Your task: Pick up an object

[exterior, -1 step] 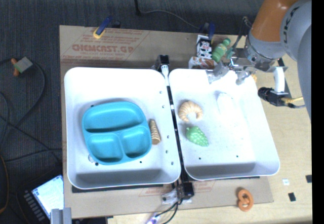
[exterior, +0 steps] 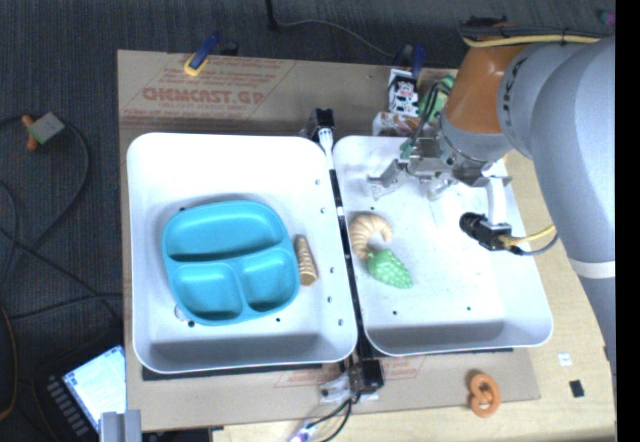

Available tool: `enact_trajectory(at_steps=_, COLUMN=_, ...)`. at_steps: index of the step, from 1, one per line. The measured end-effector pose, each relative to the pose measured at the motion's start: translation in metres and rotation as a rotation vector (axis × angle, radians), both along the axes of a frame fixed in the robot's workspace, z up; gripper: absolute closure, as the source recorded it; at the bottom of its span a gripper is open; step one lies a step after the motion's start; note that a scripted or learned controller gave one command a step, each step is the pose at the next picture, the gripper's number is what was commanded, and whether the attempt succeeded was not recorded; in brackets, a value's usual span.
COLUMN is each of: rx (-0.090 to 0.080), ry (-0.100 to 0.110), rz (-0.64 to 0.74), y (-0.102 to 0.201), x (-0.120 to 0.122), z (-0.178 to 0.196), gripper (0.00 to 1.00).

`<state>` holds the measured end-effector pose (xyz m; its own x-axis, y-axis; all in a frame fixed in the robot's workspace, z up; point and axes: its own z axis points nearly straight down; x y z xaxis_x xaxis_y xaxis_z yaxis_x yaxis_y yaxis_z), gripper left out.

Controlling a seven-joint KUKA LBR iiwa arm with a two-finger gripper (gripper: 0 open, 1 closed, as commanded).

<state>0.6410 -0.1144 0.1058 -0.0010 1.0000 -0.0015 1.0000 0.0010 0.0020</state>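
Your gripper (exterior: pixel 418 170) hung spread, grasping nothing, over right bin (exterior: pixel 520 315) far side. Shell (exterior: pixel 367 229) and green corn (exterior: pixel 390 269) lay touching, nearer camera, left of it.

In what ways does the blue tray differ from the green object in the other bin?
The blue divided tray is far larger than the green bumpy object. The tray is smooth with three compartments; the green object is knobbly and oval. The tray lies in the left bin, the green object in the right bin. Both rest flat, untouched.
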Motion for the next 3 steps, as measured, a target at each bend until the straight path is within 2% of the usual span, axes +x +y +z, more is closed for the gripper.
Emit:
enact_trajectory(at_steps=1, rx=0.0, ry=0.004, rz=-0.002, y=-0.01, x=-0.057, z=0.011, gripper=0.0)
enact_trajectory(at_steps=2, rx=0.001, ry=0.005, rz=-0.001, y=-0.007, x=-0.069, z=-0.012, gripper=0.0)
enact_trajectory(at_steps=3, rx=0.001, ry=0.004, rz=-0.001, y=-0.002, x=-0.104, z=0.001, gripper=0.0)
